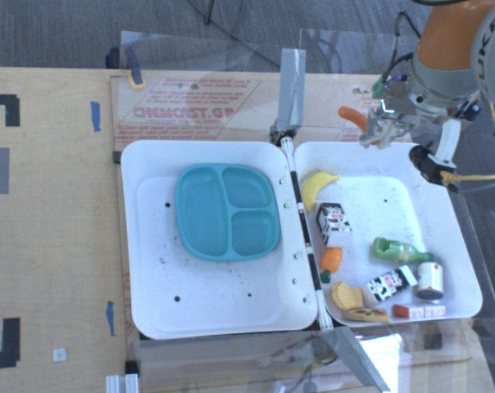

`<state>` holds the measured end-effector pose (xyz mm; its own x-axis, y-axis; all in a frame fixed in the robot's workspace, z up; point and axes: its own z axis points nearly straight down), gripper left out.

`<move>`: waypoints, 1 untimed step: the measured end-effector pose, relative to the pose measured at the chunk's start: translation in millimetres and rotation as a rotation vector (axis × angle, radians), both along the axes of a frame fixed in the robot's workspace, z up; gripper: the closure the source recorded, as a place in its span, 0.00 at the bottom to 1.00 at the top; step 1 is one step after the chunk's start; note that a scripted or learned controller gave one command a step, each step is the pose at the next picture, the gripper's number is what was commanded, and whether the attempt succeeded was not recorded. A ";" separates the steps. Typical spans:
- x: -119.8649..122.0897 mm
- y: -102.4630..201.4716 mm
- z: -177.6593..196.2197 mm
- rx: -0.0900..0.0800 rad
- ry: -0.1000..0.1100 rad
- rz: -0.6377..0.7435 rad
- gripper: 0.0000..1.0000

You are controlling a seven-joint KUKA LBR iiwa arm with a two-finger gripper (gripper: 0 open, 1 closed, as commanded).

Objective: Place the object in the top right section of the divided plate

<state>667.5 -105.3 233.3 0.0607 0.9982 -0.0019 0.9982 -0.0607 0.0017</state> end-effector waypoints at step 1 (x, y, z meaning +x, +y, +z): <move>-22.7 -0.2 39.6 0.001 -0.002 -0.173 1.00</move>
